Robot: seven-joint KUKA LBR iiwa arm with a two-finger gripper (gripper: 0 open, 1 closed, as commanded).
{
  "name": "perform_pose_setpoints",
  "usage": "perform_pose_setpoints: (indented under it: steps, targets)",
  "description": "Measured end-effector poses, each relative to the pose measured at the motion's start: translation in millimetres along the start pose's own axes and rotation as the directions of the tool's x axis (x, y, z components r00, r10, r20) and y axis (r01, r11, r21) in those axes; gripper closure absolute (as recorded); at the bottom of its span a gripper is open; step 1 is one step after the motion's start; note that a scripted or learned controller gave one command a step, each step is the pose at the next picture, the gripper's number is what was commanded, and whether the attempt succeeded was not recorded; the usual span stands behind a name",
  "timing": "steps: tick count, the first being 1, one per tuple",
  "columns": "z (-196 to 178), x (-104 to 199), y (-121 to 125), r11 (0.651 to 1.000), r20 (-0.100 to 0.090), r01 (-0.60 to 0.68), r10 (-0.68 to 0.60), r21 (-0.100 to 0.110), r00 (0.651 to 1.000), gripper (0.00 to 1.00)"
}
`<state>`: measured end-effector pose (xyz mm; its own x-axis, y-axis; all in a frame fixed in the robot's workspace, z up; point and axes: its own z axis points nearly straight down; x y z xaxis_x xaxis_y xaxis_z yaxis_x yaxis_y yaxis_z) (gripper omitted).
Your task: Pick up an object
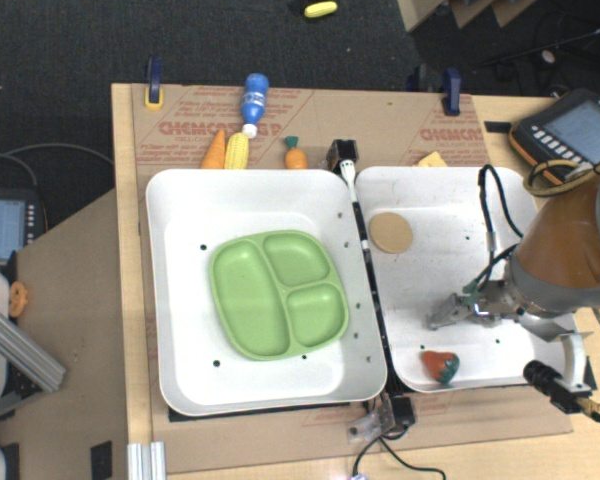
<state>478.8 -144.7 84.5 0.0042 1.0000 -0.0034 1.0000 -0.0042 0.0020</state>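
End effector low in the right bin, with a toy strawberry and a tan disc as the nearest things to pick.

The end effector (pixel 450 313) sits low over the floor of the right bin (pixel 430 188), its metal fingers (pixel 442 316) pointing left with nothing between them; how far they are spread I cannot tell from this angle. Just below it, near the bin's front rim, lies a small red toy strawberry (pixel 441 365) with a green top, probably light, hard plastic, a bit slippery and rounded, best pinched across its widest middle. Farther back lies a flat tan disc (pixel 391 233), thin and likely hard to lift off the floor except by its edges. The left bin (pixel 180 198) holds a green divided plate (pixel 277 293), rigid and wide, awkward for narrow fingers.
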Motion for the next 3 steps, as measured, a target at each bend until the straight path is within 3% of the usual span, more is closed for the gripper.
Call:
perform_pose_setpoints:
  steps: [1, 2, 3]
  targets:
    - [0.0, 55.8, -0.1, 1.0, -0.006, 0.008, -0.008, 0.005, 1.0, 0.0]
    - [0.0, 38.3, 12.7, 1.0, -0.001, 0.004, -0.004, 0.0, 1.0, 0.0]
    - [-10.9, 37.8, 13.0, 1.0, 0.001, 0.003, -0.003, -0.003, 1.0, 1.0]
